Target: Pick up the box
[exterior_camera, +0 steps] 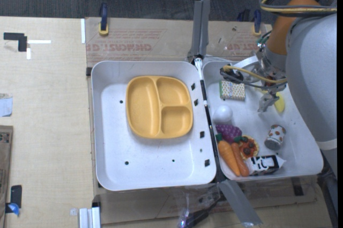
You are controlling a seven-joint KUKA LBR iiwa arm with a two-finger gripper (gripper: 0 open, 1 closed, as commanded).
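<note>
A robotics lab: around the pale wooden bench [43,114] lies dark carpet, blue clamps [103,20] pin a cardboard sheet [144,42] at its far edge, and two white bins [107,168] of toy food sit on it under a grey arm [316,71]

A yellow divided plate [159,106] with three compartments lies in the left white bin [107,168], toward that bin's far side. In the right bin [305,160], a white ball [222,112] sits near the left wall, with a bunch of purple grapes [229,131] just nearer the front. A carrot [232,159] lies along the front left corner, touching a pizza slice [248,145]. A black-and-white packet [263,163] rests at the front edge, and a small spotted cup [275,136] stands apart toward the right wall. Blue clamps [103,20] grip the desk's far edge.
</note>
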